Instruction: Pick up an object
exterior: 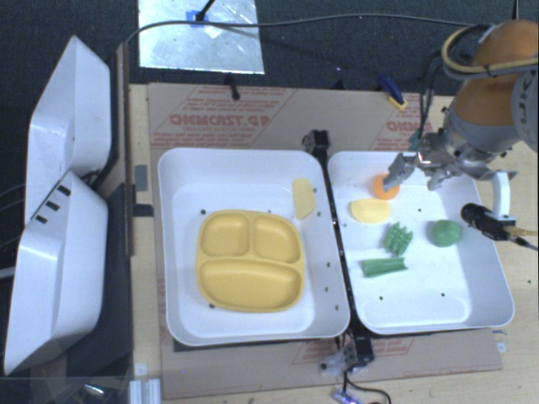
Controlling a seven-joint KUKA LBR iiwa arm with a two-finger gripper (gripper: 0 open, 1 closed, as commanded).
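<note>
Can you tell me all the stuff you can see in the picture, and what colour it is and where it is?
Shallow white plastic bins: two, white, side by side on the bench.
Yellow plastic tray with three compartments: one, yellow, in the middle of the left bin.
Small pale yellow flat piece: one, pale yellow, leaning at the left bin's right wall.
Small orange round object: one, orange, top of the right bin, just below the gripper.
Pale yellow oval piece: one, yellow, right bin, below the orange one.
Spiky green toy: one, green, middle of the right bin.
Long green piece: one, green, right bin, below the spiky toy.
Round green ball-like object: one, green, right side of the right bin.
Robot arm's gripper: one, grey, over the right bin's top.
</note>
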